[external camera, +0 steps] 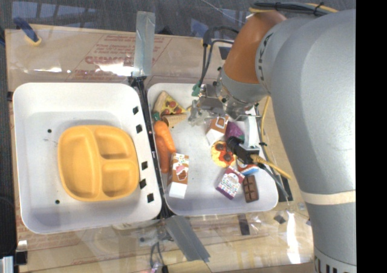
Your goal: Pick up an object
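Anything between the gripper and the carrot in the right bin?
Nothing visible. The gripper is at the far end of the right bin, beside the pizza slice. The carrot lies along the bin's left wall, with bare floor between.

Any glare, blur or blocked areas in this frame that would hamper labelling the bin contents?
Camera view: glare streaks the clear sheeting behind the left bin; the yellow tray is sharp and evenly lit; the arm looms large and soft-edged, covering the right bin's right side; the carrot and small packets there read clearly, though their print is too small to read.
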Tool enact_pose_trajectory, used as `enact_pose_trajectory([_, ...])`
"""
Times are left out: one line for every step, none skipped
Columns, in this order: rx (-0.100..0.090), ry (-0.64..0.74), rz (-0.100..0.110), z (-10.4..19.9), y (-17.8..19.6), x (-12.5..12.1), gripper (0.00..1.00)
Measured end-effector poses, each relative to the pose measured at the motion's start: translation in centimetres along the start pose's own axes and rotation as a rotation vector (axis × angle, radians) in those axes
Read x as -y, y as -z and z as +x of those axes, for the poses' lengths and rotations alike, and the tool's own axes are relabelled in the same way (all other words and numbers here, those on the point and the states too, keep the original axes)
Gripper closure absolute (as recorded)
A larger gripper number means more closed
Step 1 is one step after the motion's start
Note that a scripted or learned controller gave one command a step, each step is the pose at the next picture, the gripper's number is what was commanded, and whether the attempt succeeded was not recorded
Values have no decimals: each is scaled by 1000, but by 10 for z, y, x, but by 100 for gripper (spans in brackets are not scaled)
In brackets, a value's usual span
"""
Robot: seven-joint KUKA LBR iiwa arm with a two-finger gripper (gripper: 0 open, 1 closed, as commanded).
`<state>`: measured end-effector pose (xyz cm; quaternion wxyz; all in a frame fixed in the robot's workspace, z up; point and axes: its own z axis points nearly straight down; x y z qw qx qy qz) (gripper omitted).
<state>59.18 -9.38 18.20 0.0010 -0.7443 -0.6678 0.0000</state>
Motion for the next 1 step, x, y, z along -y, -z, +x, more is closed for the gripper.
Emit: enact_pose_trajectory([0,325,3,-33,-5,53,100])
